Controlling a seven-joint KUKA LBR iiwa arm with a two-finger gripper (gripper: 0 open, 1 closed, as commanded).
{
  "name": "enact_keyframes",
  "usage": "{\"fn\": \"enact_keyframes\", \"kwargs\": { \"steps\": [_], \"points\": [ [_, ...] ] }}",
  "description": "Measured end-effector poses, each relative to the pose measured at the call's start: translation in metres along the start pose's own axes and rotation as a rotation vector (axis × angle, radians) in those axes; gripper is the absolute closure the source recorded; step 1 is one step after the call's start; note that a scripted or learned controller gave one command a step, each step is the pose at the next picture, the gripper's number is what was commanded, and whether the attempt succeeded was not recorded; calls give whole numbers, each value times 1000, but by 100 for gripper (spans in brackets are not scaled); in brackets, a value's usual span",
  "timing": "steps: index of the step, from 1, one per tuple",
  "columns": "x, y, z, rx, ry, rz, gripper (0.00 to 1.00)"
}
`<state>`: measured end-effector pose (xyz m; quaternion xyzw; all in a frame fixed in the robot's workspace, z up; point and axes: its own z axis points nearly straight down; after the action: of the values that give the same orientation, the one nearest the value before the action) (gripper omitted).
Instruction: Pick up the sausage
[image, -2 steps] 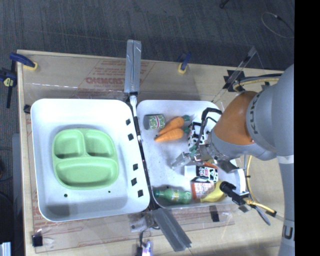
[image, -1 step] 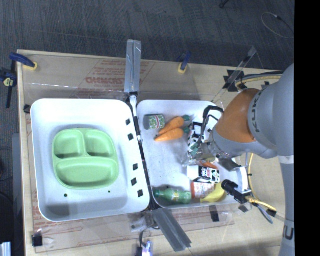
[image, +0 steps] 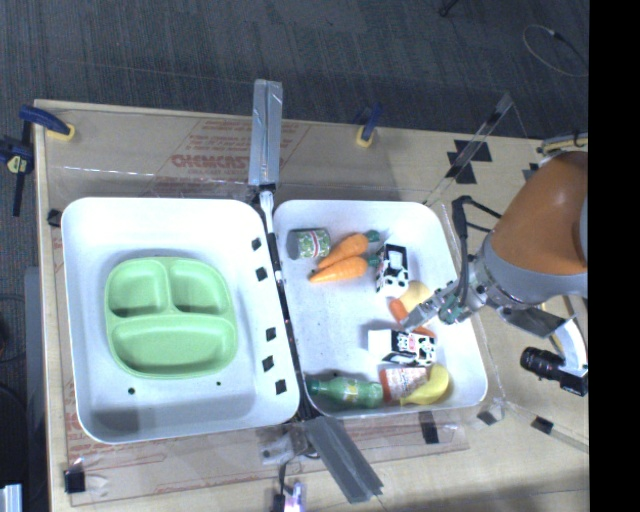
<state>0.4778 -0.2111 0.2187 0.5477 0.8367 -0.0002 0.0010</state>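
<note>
In the right bin (image: 330, 320), a small orange-red piece that looks like the sausage (image: 399, 309) lies right of centre, next to a pale yellow item (image: 415, 293). My gripper (image: 432, 312) reaches in over the bin's right wall. Its tip is low, right at the sausage's right end, and hides part of it. I cannot make out whether anything is gripped. The grey wrist and orange band (image: 545, 215) sit outside the bin to the right.
The right bin also holds a green can (image: 310, 243), two carrots (image: 340, 258), a black-and-white cow toy (image: 393, 268), a cow-print carton (image: 410, 346), a green bottle (image: 345, 391), a red-white packet (image: 401, 379) and a banana (image: 436, 386). A green divided plate (image: 172, 315) lies in the left bin.
</note>
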Motion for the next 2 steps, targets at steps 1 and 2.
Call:
{"fn": "enact_keyframes", "kwargs": {
  "steps": [1,2],
  "points": [
    [77,33,21,2,3,44,100],
    [13,5,7,0,0,-198,100]
  ]
}}
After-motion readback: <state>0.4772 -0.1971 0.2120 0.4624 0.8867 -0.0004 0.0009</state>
